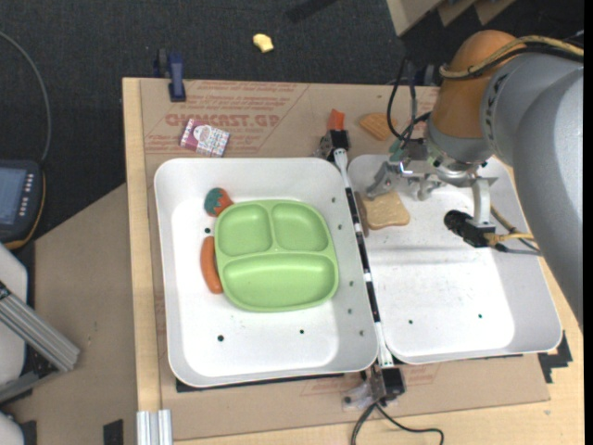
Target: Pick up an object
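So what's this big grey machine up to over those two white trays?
A robot arm is reaching into the right bin, its gripper low over a tan slice of toy bread near the divider. Nothing looks lifted yet. The left bin holds a green divided plate with an orange toy beside it.

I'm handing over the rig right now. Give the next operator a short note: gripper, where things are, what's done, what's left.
Gripper: low over the right bin, at its far left corner, just above the toast slice; finger state unclear.
Left bin: green divided plate, orange sausage beside its left edge, small red-green item behind.
Done: nothing visibly lifted.
Left: grasp and raise one object, probably the toast.
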Motion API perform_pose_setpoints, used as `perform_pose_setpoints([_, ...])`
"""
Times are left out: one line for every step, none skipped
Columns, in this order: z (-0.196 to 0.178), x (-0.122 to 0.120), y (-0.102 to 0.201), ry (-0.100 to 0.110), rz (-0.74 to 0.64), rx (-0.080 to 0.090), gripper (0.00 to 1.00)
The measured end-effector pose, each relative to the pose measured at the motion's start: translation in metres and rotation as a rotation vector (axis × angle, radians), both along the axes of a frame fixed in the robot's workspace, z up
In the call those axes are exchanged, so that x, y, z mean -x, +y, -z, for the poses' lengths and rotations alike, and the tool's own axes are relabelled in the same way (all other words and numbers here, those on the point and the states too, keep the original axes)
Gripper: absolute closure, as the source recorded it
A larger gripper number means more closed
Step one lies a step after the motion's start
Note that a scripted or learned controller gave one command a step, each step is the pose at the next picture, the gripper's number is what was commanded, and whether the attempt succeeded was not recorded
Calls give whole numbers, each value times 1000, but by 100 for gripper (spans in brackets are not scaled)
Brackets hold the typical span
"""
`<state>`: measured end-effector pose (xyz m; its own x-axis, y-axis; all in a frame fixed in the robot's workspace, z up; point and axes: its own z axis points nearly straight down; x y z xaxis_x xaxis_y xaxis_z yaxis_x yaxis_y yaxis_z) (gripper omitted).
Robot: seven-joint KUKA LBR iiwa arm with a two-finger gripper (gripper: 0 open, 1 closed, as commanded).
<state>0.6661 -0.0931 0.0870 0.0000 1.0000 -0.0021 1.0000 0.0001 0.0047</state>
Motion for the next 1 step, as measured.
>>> perform_pose_setpoints([0,-2,-1,1,-1,-1,0])
